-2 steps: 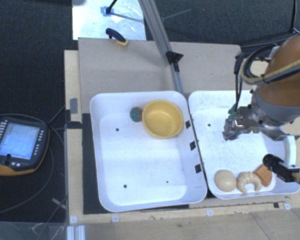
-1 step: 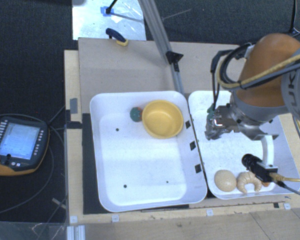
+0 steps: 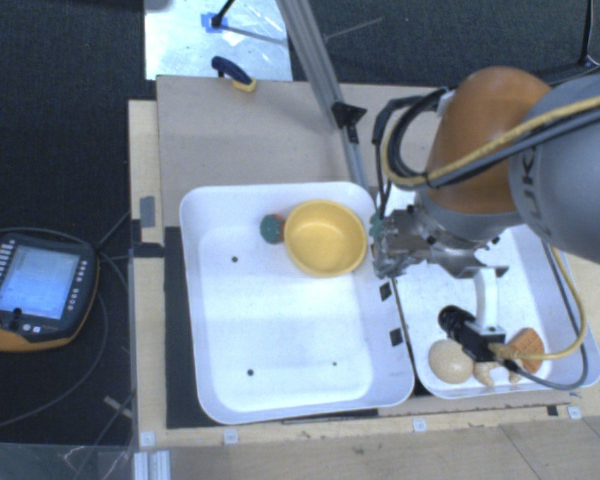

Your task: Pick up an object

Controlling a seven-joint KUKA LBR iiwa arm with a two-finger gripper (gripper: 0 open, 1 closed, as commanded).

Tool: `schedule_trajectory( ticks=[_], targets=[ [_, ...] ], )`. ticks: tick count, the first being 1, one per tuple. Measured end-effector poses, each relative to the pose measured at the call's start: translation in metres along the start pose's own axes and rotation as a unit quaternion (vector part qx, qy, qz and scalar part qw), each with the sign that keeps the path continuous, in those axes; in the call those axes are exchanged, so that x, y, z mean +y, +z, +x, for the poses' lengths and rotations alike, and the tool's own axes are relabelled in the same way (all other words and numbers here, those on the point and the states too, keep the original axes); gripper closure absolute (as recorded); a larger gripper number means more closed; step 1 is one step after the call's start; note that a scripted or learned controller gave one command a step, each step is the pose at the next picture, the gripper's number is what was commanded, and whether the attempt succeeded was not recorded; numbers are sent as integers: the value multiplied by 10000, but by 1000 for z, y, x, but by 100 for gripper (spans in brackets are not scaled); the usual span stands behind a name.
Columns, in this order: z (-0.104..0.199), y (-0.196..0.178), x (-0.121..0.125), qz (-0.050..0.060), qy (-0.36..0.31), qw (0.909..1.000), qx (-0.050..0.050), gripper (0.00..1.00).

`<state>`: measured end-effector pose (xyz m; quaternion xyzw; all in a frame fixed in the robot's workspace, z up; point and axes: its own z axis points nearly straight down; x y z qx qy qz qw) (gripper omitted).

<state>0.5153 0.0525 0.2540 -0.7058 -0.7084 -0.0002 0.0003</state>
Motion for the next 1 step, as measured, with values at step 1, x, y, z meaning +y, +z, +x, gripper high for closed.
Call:
schedule_trajectory(
  ticks=[1],
  targets=[
    [40, 14, -10, -1, -1, 10000, 0, 100]
  ],
)
